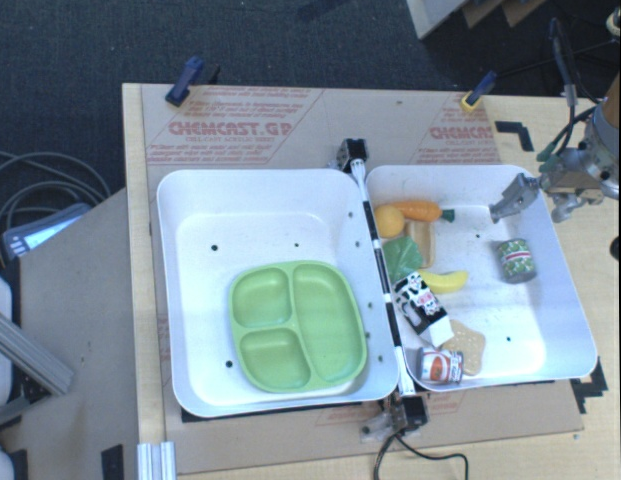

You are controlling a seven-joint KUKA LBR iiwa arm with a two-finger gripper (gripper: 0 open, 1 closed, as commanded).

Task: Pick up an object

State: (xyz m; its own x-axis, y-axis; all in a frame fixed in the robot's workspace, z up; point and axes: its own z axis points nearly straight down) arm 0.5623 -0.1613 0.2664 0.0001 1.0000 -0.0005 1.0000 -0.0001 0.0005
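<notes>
Objects crowd your right bin (550, 363): carrot (420, 210), banana (442, 280), a small can (514, 260) lying apart. A green divided plate (295, 325) fills your left bin (190, 208). Gripper (520, 196) hovers, empty; its spread you can't judge.

Slanted overhead view of both bins (180, 268)

Even overhead light is brightening both shallow white plastic bins (190, 203). Shadows are staying soft. Fine detail is blurring slightly.

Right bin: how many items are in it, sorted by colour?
Orange: 1, carrot
Yellow: 2, lemon, banana
Green: 2, leafy piece, can
Black-and-white: 1, carton
Tan: 1, toast
Red: 1, can
Total: 8
</notes>
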